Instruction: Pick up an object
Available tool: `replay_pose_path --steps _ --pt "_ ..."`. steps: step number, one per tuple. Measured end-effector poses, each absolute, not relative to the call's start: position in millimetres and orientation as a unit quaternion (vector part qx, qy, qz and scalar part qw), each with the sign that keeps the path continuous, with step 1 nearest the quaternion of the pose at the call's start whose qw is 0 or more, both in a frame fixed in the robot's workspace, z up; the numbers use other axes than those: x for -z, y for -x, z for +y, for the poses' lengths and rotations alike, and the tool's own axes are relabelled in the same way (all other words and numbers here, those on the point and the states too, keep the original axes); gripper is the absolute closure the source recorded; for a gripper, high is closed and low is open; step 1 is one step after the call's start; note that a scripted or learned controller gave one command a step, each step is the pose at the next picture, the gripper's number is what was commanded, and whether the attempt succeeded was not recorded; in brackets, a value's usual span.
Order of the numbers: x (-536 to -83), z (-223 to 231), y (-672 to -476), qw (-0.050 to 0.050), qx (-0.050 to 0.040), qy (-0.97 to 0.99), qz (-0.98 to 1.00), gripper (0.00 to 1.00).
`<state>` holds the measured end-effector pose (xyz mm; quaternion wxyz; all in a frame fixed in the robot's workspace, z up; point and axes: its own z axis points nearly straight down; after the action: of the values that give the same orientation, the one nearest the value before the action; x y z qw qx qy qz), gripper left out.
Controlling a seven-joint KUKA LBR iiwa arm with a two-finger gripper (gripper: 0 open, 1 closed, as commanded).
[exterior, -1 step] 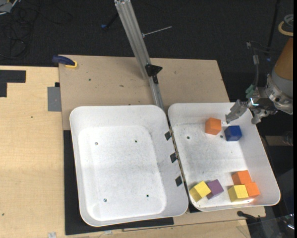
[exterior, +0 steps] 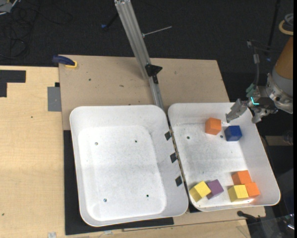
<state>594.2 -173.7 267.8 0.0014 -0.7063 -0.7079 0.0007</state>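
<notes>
Camera view: the end effector [exterior: 246, 110] is seen with fingers spread, nothing between them, above the right bin's [exterior: 267, 157] far right edge, near an orange cube [exterior: 213, 126] and blue cube [exterior: 233, 133].

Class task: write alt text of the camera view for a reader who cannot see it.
The gripper hovers over the right bin, above an orange block and a blue block. More coloured blocks cluster at the bin's near edge; a left bin sits alongside.
</notes>
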Motion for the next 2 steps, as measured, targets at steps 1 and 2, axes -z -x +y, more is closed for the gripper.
replay_pose_path --steps 1,2 --pt "-213 -166 -600.1 0.004 -0.0021 0.706 -0.708 0.0" --pt "-156 -169 -589.2 0.004 -0.0025 0.707 -0.707 0.0"
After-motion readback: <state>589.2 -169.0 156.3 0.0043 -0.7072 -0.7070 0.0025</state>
